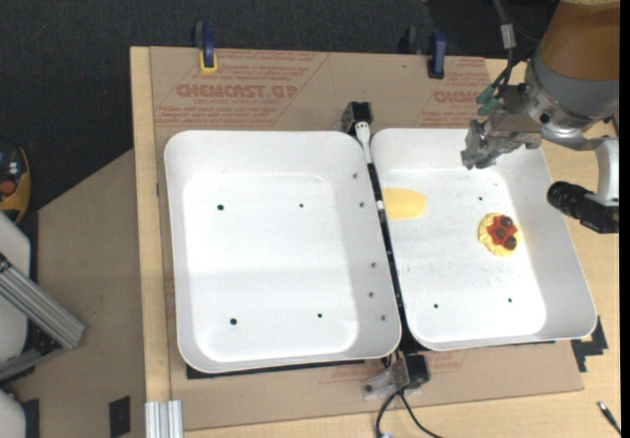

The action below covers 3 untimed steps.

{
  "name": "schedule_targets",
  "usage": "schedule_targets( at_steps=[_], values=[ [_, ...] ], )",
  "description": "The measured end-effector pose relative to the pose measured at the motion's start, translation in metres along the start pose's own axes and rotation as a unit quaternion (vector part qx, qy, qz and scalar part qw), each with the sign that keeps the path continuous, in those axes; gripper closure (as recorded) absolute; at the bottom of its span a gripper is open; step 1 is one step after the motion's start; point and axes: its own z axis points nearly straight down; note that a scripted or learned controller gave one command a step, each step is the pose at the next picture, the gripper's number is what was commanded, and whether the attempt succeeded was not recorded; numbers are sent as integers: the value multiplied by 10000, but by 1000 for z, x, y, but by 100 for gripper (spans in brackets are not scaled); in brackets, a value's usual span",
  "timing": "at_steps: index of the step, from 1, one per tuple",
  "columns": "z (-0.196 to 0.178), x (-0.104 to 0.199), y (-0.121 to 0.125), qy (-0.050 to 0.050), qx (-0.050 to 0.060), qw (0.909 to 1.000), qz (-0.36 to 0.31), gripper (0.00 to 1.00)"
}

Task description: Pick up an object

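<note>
The end effector hovers at the right bin's upper edge; whether it is released or clenched cannot be told. A yellow piece lies at the bin's left side, a yellow-and-red piece toward its right.

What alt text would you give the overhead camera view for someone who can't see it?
A grey robot arm with an orange band reaches in from the right, its claw hovering over the back of the right white bin. That bin holds a flat yellow piece by its left wall and a yellow item with red bits farther right. The left white bin sits alongside.
</note>
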Motion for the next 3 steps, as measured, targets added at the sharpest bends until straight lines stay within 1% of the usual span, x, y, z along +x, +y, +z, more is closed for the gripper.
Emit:
schedule_targets(
  at_steps=[1, 2, 3],
  values=[
    [43, 75, 20, 23, 125, 9999, -7, 100],
    [-26, 136, 27, 20, 57, 10000, -7, 100],
    [-37, 139, 40, 4, 77, 10000, 28, 100]
  ],
)
